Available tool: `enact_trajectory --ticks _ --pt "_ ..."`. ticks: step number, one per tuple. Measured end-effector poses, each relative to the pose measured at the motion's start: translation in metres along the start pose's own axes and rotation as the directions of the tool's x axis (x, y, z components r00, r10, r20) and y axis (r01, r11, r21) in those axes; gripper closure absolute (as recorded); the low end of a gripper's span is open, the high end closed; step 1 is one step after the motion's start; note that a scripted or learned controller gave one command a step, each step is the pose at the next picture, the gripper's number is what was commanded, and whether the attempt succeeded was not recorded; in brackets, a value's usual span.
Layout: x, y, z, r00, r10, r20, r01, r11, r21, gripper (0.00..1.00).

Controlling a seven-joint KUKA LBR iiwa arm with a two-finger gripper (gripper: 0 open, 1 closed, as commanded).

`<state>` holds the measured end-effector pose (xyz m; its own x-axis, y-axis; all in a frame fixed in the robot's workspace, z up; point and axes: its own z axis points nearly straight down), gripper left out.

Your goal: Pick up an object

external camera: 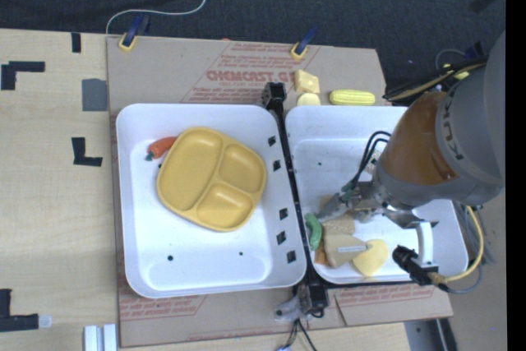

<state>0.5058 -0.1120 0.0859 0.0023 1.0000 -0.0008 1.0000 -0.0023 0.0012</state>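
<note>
Low in the right-hand shallow white bin [329, 131], the two-finger gripper [345, 205] of the grey arm, just above a huddle at the near-left corner: tan block-shaped piece [339, 242], pale yellow rounded piece [370, 257], green sliver [313, 230] against the wall. Finger spread: impossible to tell, hidden by wrist and cabling. Best to settle on the tan block as target, straight down, clear of the bin wall and the yellow neighbour; in the left bin, well apart, only a yellow divided plastic plate [212, 177] over an orange carrot-like piece [161, 146].
</note>
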Motion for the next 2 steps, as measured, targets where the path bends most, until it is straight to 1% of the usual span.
enact_trajectory --ticks 1,2 --pt "0.014 0.079 0.001 1.000 -0.007 0.001 0.007 1.000 -0.004 0.00" --pt "0.012 0.018 0.000 1.000 -0.002 0.001 0.002 1.000 -0.002 0.00"
